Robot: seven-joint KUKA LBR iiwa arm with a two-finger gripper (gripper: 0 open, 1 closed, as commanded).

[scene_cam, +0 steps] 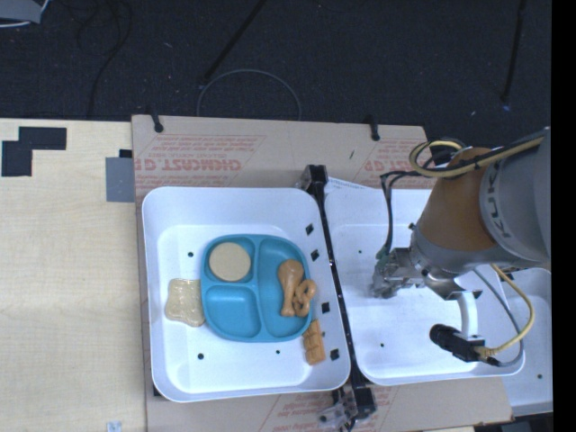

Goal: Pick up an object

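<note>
Reaching in from the right, the grey arm with its orange band holds the gripper [389, 279] low over the right bin [396, 354], a shallow white tray of smooth plastic. Whether it is open or closed cannot be told.

Well to the left of the gripper, across the divider, the left bin [171, 349] holds a glossy blue plate [236, 318] with three compartments. A flat round tan disc [229, 261] lies in its upper-left compartment, and a knobbly brown pretzel-like piece [294, 288] in the right one. A pale, lumpy toy [184, 301] touches the plate's left edge. A small ridged orange-brown piece [313, 342] sits by its lower-right corner, nearest the gripper.
</note>
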